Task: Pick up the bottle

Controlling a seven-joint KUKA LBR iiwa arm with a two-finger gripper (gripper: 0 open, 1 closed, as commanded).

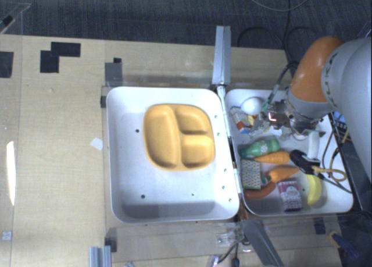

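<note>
One arm bent over right bin (pixel 343 205), claw (pixel 278 117) seemingly above bottle (pixel 260 148)

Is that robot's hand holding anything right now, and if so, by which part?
It cannot be told. The hand hangs above the right bin, just over the green bottle, and nothing shows in it.

Glossy green plastic bottle (pixel 261 148), smooth matt yellow tray (pixel 177 135), both bins (pixel 125 161) probably white plastic.

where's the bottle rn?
In the camera view, the green bottle lies on its side in the right bin, just above the orange carrot and below-left of the gripper.
</note>
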